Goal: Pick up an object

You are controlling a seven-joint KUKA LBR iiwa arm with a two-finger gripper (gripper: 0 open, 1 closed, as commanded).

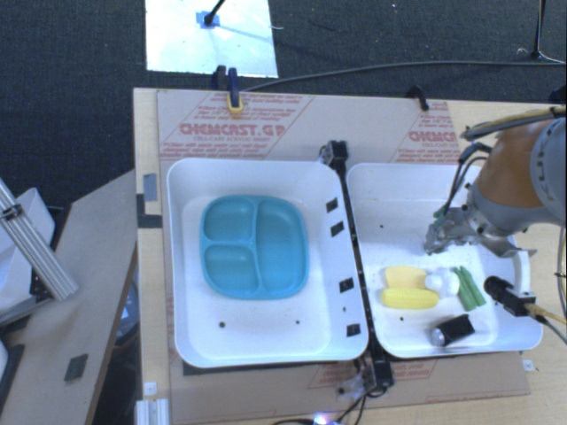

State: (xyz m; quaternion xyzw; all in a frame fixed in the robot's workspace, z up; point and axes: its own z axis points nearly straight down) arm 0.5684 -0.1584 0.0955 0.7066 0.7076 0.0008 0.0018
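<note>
Two shallow white bins sit side by side on the bench. The left bin [190, 264] carries a blue divided plate [255, 245], lying flat near its centre, with three compartments visible.

The right bin [390, 202] carries a cluster of small objects toward its 5 o'clock corner. A pale yellow block [405, 277] lies there, and a brighter yellow elongated piece [409, 298] touches it at its 6 o'clock side. A small white object [440, 282] sits just beside the block at 3 o'clock. A green item [469, 289], long and thin, lies slanted at the white object's 3 o'clock. A black cylinder with a metallic end [454, 330] lies at the cluster's 5 o'clock, near the bin's front wall.

The arm [523, 171] enters from 3 o'clock. The gripper [440, 235] hangs over the right bin's floor, at 12 o'clock of the cluster and near the white object. Nothing is seen between its fingers; whether they stand apart or together cannot be told from this angle.
</note>
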